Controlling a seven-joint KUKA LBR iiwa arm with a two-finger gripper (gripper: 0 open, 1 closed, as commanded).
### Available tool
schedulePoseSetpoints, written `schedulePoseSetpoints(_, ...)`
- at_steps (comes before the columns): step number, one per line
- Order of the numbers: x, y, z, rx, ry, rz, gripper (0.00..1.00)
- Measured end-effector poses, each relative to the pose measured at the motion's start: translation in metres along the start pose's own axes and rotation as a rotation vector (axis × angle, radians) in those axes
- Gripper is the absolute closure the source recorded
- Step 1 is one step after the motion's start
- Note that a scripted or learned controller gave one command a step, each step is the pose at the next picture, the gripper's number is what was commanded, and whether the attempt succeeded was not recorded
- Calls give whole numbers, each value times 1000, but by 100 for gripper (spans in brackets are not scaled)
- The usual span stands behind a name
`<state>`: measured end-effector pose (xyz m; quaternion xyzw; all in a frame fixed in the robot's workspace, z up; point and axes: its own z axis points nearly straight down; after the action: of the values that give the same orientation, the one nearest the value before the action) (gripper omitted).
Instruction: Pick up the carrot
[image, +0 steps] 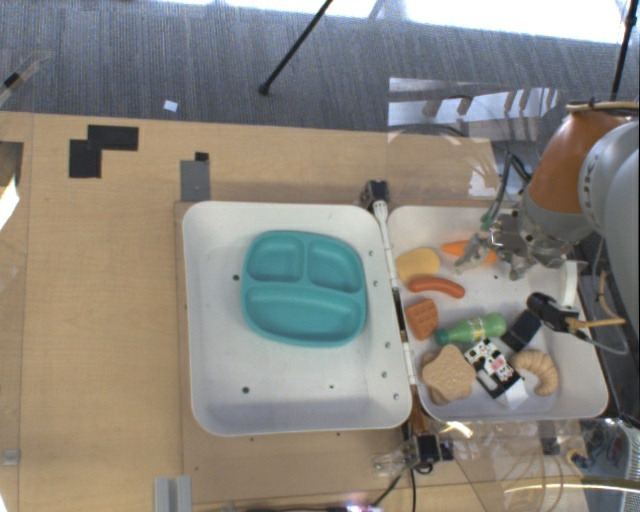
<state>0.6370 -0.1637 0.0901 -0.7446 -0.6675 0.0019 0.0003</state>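
Note:
The carrot, small and orange, lies near the back of the right bin. My gripper is low over the carrot's right end, reaching in from the right. Its fingers look spread, with a bit of orange showing between them; most of the carrot sticks out to the left. The carrot rests on the bin floor.
A teal divided plate sits in the left bin. The right bin also holds a yellow piece, a red sausage, an orange waffle, a green cucumber, a cookie, a black-and-white block and a croissant.

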Motion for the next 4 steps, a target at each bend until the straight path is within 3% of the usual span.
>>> schedulePoseSetpoints(1,-31,31,5,15,11,-1,0)
schedulePoseSetpoints(2,-32,29,-3,28,3,-13,100)
schedulePoseSetpoints(3,12,34,-110,-16,5,322,100)
schedulePoseSetpoints(4,10,32,-107,-11,3,322,0)
